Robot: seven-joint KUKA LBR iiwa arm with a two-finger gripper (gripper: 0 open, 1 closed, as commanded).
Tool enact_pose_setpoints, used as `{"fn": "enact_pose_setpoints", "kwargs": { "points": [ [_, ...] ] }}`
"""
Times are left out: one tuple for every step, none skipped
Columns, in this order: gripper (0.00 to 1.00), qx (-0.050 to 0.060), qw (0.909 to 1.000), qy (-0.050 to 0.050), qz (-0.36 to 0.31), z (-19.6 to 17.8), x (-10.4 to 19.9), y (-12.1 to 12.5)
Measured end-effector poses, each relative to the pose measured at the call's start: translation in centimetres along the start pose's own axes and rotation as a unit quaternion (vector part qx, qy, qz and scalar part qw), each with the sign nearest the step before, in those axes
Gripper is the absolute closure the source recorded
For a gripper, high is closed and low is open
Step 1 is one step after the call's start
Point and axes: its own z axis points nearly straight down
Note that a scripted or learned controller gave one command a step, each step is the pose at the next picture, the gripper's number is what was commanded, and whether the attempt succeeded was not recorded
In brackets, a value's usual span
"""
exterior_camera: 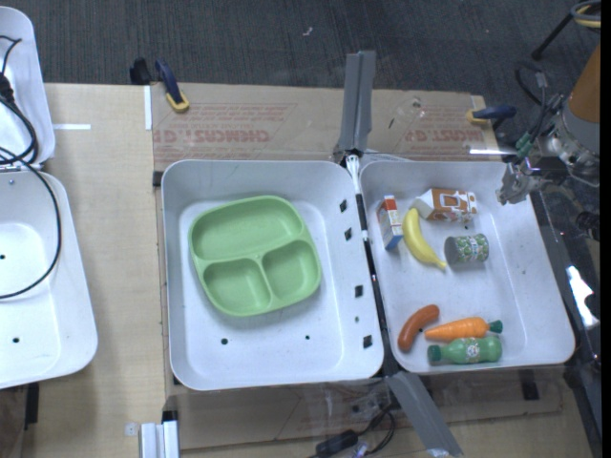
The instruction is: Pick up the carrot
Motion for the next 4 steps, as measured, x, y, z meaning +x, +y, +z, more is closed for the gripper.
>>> {"fn": "enact_pose_setpoints", "kwargs": {
  "points": [
    [0.0, -0.001, 0.9866, 0.0, -0.163, 10.2, 1.8, -3.1],
    [0.0, 0.0, 0.9855, 0.0, -0.169, 10.0, 4.8, -9.9],
    [0.0, -0.002, 0.9573, 0.0, -0.289, 10.6, 5.7, -14.3],
    [1.0, -0.003, 0.9579, 0.0, -0.287, 9.7, 5.6, -14.2]
  ]
}}
